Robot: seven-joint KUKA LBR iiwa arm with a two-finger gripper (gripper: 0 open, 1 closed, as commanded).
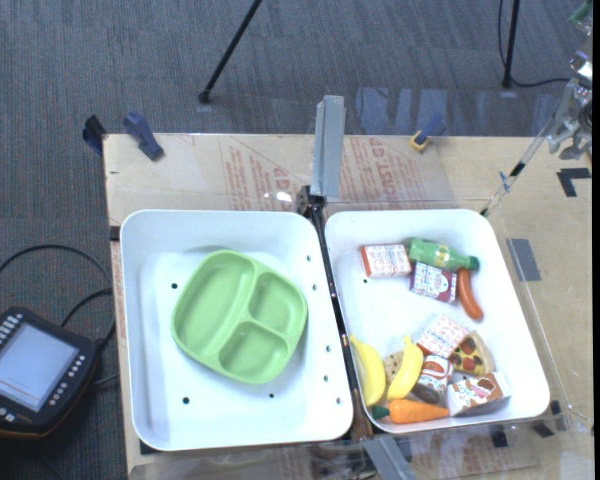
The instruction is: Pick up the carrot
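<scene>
1. The carrot (pixel 417 411) is seen at the near edge of the right bin (pixel 515 268), lying on its side with its green end toward the left and its tip under or against the packets.
2. Just left of the carrot, two bananas (pixel 385 368) are stood against the bin's left wall; the nearer banana is touching or almost touching the carrot's green end.
3. Just behind and right of the carrot, small packets (pixel 450 363) and a pizza slice (pixel 472 351) are piled close together, some resting against it.
4. Farther back from the carrot, a sausage (pixel 469 294), a green bottle (pixel 442 255) and two more packets are spread apart.
5. Well left of the carrot, a green plate (pixel 240 315) is set in the left bin (pixel 140 268).
6. Farthest from the carrot, at the upper right past the table (pixel 210 173), part of the arm (pixel 578 78) is seen; the hand's opening cannot be told.
7. Nothing is held, and the pick is judged not yet begun.
8. Risks are judged as follows: the carrot is crowded against the near wall, so a finger could be blocked by the rim or land on a packet or banana; a neighbour could be lifted instead, and a round carrot could be squeezed out of a shallow grip.
</scene>
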